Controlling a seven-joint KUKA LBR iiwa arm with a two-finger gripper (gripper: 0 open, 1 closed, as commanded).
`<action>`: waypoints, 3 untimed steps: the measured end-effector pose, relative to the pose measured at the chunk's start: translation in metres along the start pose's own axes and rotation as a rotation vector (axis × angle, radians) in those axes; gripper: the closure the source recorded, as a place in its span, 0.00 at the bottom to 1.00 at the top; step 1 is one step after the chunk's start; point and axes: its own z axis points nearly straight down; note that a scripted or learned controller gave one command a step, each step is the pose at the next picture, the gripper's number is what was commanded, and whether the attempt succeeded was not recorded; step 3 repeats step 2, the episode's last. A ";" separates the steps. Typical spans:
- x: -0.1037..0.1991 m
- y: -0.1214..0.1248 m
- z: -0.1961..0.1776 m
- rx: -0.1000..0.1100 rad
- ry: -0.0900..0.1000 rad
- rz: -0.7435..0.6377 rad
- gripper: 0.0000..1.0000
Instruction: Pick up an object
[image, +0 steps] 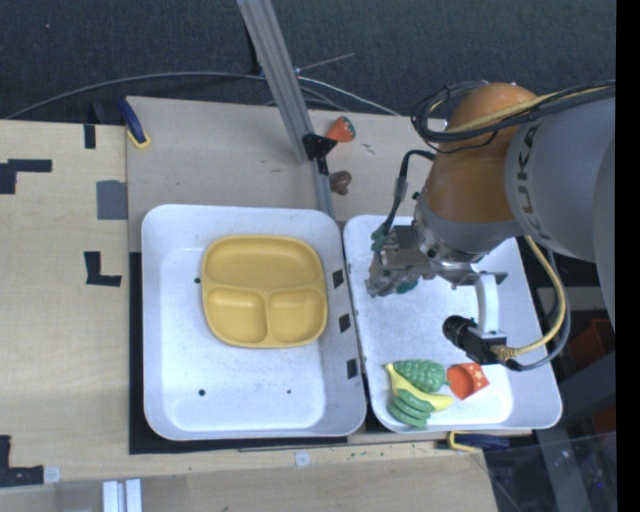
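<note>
**Ana:** Yellow plastic first: a divided tray (265, 290) with three compartments lies in the left bin (170, 400), toward its upper half. Nothing else sits in that bin apart from a few dark specks.

**Ben:** And the right bin (535, 400)?

**Ana:** Its lower edge holds a small cluster of toy food. A bumpy green piece (422, 375) sits on top of a yellow banana (432, 400), a ribbed green piece (408, 409) lies just below them, and an orange-red piece (466, 380) rests just to their right, near the banana's tip.

**Ben:** Where is the arm?

**Ana:** It reaches in from the right of the frame, its orange band (480, 150) at upper right above the grey wrist. The gripper (388, 280) hangs over the upper left part of the right bin, close to the wall between the two bins, well apart from the toy cluster.

**Ben:** Is it spread or pressed together?

**Ana:** I cannot tell; the tip is a dark blur with a hint of teal, and I see nothing clearly pinched there.

**Ben:** Anything else on the surface?

**Ana:** A grey metal bar (285, 85) slants down from the top centre of the frame toward the bins, with an orange-tipped clamp (340, 128) beside it. A black cable fitting (470, 338) hangs from the arm over the right bin, just above the orange-red piece.
</note>
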 end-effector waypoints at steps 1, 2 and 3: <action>0.044 -0.006 0.003 -0.001 0.000 0.000 1.00; 0.095 -0.027 0.002 0.000 0.000 -0.001 1.00; 0.095 -0.027 0.002 0.000 0.000 -0.001 1.00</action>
